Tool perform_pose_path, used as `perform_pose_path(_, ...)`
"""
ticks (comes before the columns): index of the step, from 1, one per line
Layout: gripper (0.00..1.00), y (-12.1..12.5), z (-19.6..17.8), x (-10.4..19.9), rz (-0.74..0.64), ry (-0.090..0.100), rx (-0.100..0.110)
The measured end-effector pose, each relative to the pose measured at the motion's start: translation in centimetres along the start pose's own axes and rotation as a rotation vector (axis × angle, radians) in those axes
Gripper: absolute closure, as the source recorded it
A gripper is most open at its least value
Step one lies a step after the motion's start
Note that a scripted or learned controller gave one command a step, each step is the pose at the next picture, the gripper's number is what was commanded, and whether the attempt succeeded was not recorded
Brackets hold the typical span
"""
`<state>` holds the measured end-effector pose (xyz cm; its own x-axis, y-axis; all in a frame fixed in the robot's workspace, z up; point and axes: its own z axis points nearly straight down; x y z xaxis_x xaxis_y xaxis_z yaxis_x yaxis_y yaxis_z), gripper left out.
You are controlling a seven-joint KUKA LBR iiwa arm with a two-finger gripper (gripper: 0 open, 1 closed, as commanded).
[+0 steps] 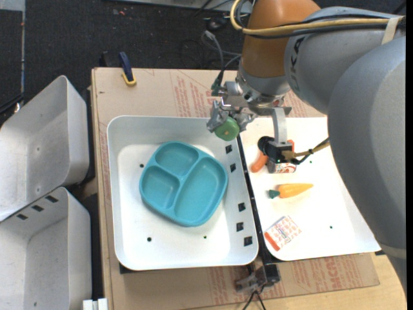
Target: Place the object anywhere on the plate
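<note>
The plate (184, 183) looks like moulded plastic, teal, smooth with a soft sheen along its ridges. The left bin (129, 237) holding it and the right bin (335, 237) beside it are white, smooth and faintly glossy, likely plastic. Under both lies a bench top (168, 86) of tan cardboard-like board, matt, with red print. Above the plate's far right corner, the gripper (226, 124) is bare metal, dull silver, clamped on a green object (226, 131) with a matt look. Right of the plate, the carrot (292, 190) is glossy orange plastic, and the packet (282, 232) below it looks like printed paper or foil. The arm (348, 50) shell is smooth grey, its band (277, 24) glossy orange.
</note>
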<state>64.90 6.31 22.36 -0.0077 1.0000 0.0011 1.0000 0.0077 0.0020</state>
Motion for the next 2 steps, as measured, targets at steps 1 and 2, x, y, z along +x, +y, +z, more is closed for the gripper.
perform_pose_path(1,1.00,-0.17,-1.18,4.94,0.000,0.001,0.000)
perform_pose_path(2,0.00,-0.17,-1.11,4.56,0.004,-0.001,0.001)
